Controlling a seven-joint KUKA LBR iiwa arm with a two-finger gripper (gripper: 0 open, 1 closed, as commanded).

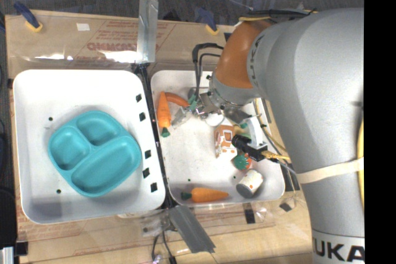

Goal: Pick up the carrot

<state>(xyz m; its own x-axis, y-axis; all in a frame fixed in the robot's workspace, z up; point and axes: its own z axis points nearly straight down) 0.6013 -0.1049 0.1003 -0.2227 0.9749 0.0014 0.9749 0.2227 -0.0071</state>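
Observation:
Two carrots lie in the right bin [185, 157]. One carrot [163, 112] is against the bin's left wall near the back, lying along the wall with its green end toward the front. The other carrot [208, 195] lies flat along the front wall. My gripper [183, 109] reaches in from the right and hovers just right of the back carrot. Its fingers [179, 119] are spread open, with nothing between them. A short orange piece [174, 97] shows just behind the fingers. The arm's orange band [238, 62] covers the bin's back right corner.
A small orange and white box [224, 140], a green and red toy [241, 162] and a white cup [250, 182] lie on the right bin's right side. A teal divided plate [94, 151] sits in the left bin [37, 96].

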